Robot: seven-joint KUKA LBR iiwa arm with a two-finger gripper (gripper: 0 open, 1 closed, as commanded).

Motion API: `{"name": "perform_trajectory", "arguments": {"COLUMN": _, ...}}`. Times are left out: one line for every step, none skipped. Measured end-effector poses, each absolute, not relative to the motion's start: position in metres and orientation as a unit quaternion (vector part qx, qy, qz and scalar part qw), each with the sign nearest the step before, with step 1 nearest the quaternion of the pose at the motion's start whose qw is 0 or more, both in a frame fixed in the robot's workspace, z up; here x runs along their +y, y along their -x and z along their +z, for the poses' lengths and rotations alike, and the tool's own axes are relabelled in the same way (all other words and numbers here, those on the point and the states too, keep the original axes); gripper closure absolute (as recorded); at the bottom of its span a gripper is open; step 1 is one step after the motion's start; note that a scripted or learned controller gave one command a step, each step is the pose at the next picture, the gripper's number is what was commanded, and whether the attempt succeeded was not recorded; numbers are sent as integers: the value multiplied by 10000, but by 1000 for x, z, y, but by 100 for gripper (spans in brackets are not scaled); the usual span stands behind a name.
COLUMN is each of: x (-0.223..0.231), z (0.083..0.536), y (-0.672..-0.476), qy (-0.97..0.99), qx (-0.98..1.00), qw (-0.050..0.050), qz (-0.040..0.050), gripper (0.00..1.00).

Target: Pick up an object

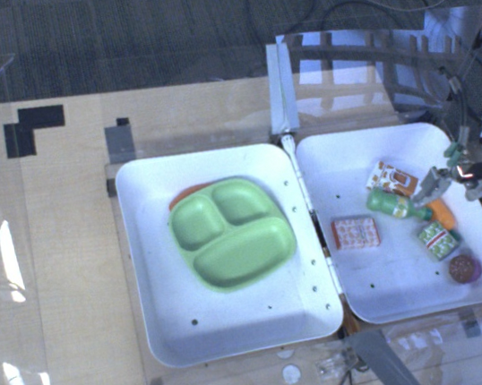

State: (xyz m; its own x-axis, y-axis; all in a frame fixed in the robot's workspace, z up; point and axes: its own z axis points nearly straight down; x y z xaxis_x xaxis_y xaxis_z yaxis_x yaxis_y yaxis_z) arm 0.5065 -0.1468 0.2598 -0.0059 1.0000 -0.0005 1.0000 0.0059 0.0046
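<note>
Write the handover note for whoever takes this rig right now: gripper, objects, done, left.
Gripper: low over the right bin, near its right wall, by the green bottle and orange piece. Finger state unclear; nothing seen held.
Right bin also has a brown-white packet, red patterned card, small green carton and dark round piece.
Left bin: green divided plate lying over something orange.
Done: no lift visible.
Left: grasp one object and raise it.
</note>
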Motion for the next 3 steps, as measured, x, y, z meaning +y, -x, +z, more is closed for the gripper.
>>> {"name": "perform_trajectory", "arguments": {"x": -177, "z": 96, "y": -513, "qy": -6420, "qx": 7667, "qw": 33, "qz": 21, "gripper": 0}}
{"name": "perform_trajectory", "arguments": {"x": -194, "z": 89, "y": -614, "qy": -6072, "qx": 7946, "qw": -44, "qz": 18, "gripper": 0}}
{"name": "perform_trajectory", "arguments": {"x": -161, "z": 85, "y": -630, "qy": -6438, "qx": 7650, "qw": -125, "qz": -120, "gripper": 0}}
